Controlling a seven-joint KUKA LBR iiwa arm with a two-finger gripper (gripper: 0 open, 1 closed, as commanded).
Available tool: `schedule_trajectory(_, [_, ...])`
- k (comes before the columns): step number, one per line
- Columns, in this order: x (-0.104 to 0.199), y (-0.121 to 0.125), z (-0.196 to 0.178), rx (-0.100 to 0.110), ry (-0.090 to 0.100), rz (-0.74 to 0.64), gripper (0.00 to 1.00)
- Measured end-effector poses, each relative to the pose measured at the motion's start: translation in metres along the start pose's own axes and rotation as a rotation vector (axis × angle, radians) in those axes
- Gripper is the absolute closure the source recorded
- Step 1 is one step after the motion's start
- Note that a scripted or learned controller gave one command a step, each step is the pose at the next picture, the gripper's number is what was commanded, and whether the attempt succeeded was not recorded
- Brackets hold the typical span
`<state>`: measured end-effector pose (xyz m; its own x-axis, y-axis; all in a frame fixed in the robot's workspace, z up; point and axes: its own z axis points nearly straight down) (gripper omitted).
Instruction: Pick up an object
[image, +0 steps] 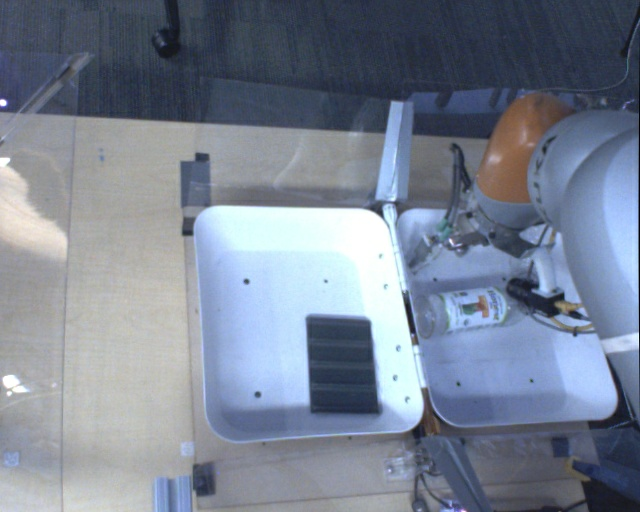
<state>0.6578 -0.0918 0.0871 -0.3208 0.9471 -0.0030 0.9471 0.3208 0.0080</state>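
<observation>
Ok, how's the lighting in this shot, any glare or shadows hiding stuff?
Camera view: even, soft light; glare streaks on the clear sheet at left; the arm shades the right bin; the black block and bottle stay readable, edges slightly soft.

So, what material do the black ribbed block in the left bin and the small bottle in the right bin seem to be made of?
The black ribbed block looks like matte rubber or foam: dull, no highlights, with grooves across it. The small bottle seems to be clear plastic with a green-and-white paper or film label; it lies on its side. Both are guesses from appearance.
</observation>
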Motion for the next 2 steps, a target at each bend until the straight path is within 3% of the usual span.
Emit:
schedule_trajectory(1, [-0.028,-0.05,-0.069,0.001,0.0,-0.169,0.0])
schedule_trajectory(2, [-0.045,-0.091,-0.003,-0.002,-0.003,-0.473,0.0])
